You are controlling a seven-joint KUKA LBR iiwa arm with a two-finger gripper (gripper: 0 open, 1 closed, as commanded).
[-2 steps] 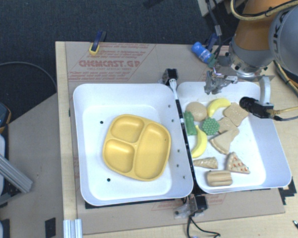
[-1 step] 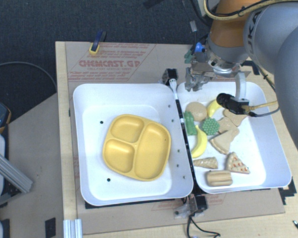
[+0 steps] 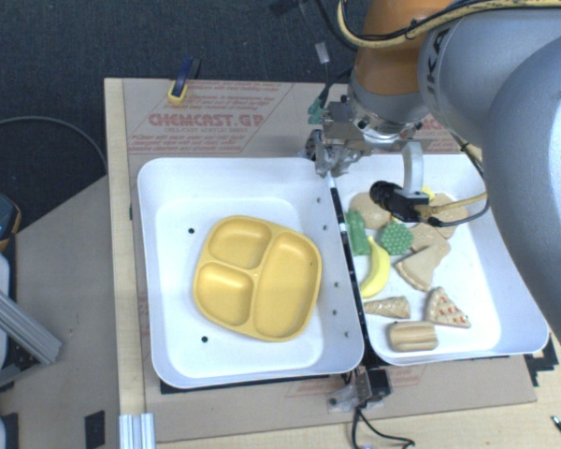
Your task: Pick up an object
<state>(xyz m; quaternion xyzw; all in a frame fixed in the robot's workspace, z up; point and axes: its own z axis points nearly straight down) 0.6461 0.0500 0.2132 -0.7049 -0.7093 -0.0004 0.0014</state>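
My gripper (image 3: 329,160) hangs over the far end of the wall between the two bins, below the orange band of the arm. I see nothing held in it. The right bin (image 3: 505,279) holds several toy foods: a green pickle (image 3: 357,232), a banana (image 3: 378,269), a green broccoli piece (image 3: 395,238), a tan bread slice (image 3: 421,267), a pizza slice (image 3: 446,309), a cone-shaped piece (image 3: 386,307) and a brown sausage (image 3: 411,336). These all lie in front of and to the right of the gripper.
A yellow divided plate (image 3: 257,277) lies in the middle of the left bin (image 3: 164,241). A black cable piece (image 3: 393,199) hangs over the far toys. The big grey arm covers the right bin's far right corner. A yellow-blue clip (image 3: 180,82) lies on the cardboard behind.
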